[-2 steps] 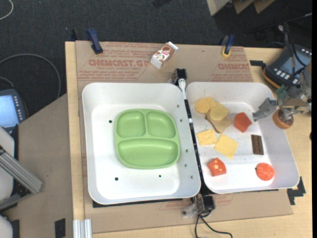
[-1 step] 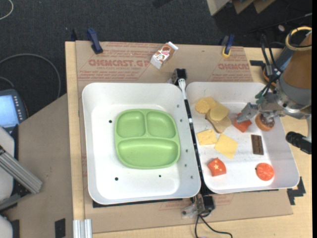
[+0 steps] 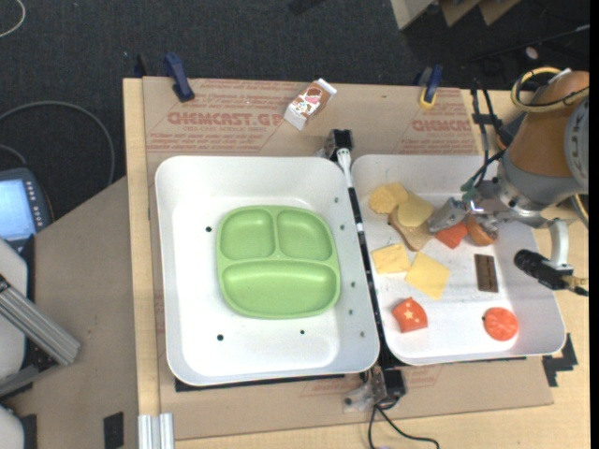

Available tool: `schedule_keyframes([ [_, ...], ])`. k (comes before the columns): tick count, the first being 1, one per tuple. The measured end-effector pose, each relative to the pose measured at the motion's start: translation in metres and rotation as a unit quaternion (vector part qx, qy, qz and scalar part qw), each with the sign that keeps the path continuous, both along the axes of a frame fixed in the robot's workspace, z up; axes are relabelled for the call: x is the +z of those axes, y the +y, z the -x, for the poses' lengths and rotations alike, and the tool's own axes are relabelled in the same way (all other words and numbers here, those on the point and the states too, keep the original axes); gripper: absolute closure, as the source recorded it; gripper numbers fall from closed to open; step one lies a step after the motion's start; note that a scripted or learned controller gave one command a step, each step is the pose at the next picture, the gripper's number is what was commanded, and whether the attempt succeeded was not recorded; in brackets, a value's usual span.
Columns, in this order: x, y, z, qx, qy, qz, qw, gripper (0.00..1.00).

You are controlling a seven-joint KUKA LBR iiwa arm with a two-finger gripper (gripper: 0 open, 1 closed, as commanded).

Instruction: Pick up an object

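Fingers (image 3: 447, 219) spread, straddling an orange-red piece (image 3: 451, 236) touching a tan slice (image 3: 413, 217) left of them; yellow squares (image 3: 427, 275) lie below, bin wall (image 3: 360, 251) well beyond; bare floor lies just above.

Pale green divided plate (image 3: 278, 260) in white left bin (image 3: 178, 251); yellow cheese slices (image 3: 427, 274), red tomato (image 3: 501, 324), brown chocolate bar (image 3: 486, 272) opposite.

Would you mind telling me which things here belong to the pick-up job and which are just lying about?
Job: gripper; right bin with yellow cheese pieces, strawberry, tomato, brown bar, bread slice.
Lying about: green divided plate in left bin; small carton; blue clamps.
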State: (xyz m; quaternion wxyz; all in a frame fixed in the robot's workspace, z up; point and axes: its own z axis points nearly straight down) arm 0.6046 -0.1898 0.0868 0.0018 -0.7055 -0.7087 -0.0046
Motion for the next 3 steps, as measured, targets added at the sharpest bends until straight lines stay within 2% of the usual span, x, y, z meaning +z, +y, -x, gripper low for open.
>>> schedule_keyframes([
  [1,0.023,-0.004,-0.007,0.001,-0.016,0.0086,0.9998,1.0],
  [2,0.019,0.03,-0.001,-0.001,-0.016,0.0064,0.9999,1.0],
  [3,0.104,0.111,-0.007,0.002,-0.003,0.0041,1.0,1.0],
])
